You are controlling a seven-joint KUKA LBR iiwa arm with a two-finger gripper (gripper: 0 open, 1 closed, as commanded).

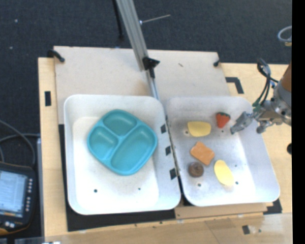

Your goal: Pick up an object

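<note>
From my station I see the bench (48,136) with two shallow white bins side by side. The left bin (81,192) holds the largest thing, a turquoise divided plate (123,142) with three compartments, lying flat a little above the middle of the bin; I see nothing in its compartments. The right bin (256,172) holds five small things. A yellow oval piece (223,172) lies toward the lower right, an orange block (202,153) lies in the middle, and a second yellow piece (199,129) lies above it, nearer the far wall. A red strawberry-like piece (222,119) is just beside that yellow piece, to its right, and a small brown round piece (195,170) lies just below the orange block, near the left wall. The things stand apart from each other, and the lower part of this bin and its right side give open room. The left bin has free floor all around the plate, mostly below it. A slanted metal rail (134,32) comes down from the top and ends between the two bins. The gripper (249,122) hangs over the upper right part of the right bin, near the red piece but apart from it. Its fingers are spread apart with a clear gap, and nothing is between them.
</note>
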